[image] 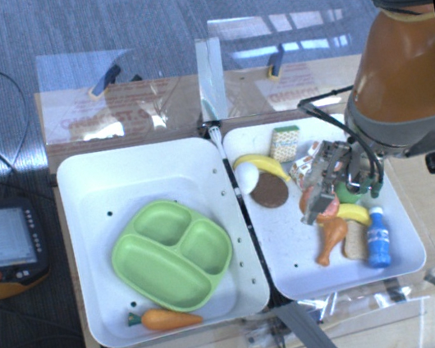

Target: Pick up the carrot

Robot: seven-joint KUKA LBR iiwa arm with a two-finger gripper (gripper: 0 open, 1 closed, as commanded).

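Carrot [171, 319] is seen lying in the left bin [87, 192], at its front edge, touching the green plate [174, 256]. Over the right bin [407, 256], the gripper [328, 187] is hung above piled food; its state cannot be told.

Carrot [171, 319] smooth, glossy orange plastic, just below matt green plastic plate [172, 254]. Left bin [86, 184] smooth white plastic. Blue bottle [376, 238] glossy plastic. Gripper [331, 182] bare metal.

grey arm [402, 86] reaching from right, wrist angled down-left
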